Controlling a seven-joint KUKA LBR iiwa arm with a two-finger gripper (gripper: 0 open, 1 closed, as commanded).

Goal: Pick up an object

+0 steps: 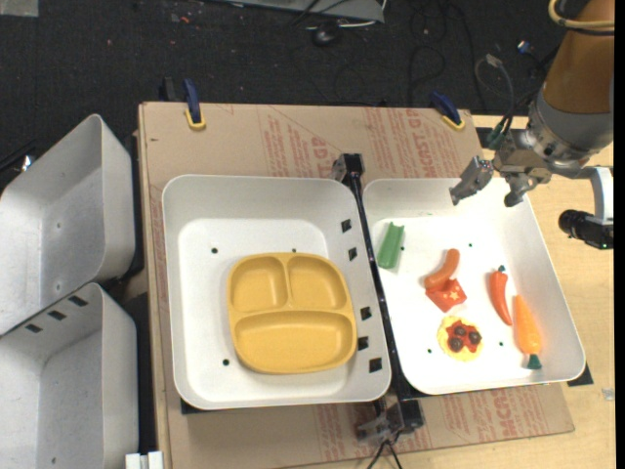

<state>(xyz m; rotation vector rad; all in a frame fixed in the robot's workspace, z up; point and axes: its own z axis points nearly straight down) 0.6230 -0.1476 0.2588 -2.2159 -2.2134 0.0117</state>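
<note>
The gripper [490, 186] hangs over the far edge of the right bin [559, 274], its two fingers spread wide with nothing between them. The arm [578, 66] comes in from the right side of the tabletop [264, 125], so the gripper sits above the bin's far wall rather than over any of the toys.

All the candidate objects lie in the right bin. A green block [392, 244] rests near the bin's far left corner, close to the divider between the bins. A red and orange piece [444, 279] sits around the middle. A red chilli [500, 296] and an orange carrot [526, 328] lie side by side, touching or nearly so, along the right wall. A small round yellow piece with dark berries [461, 339] lies toward the near edge. The left bin [186, 291] holds a yellow divided plate [291, 312].

The step in hand looks like choosing a target and descending. The green block is probably the safest choice: it stands apart from the others and is nearest the gripper. The fingers would do best straddling its narrow width, so the wrist should turn to set them across its long axis before lowering. The chilli and carrot pair risks a double catch or a push against the wall, and the flat round piece offers little to pinch
</note>
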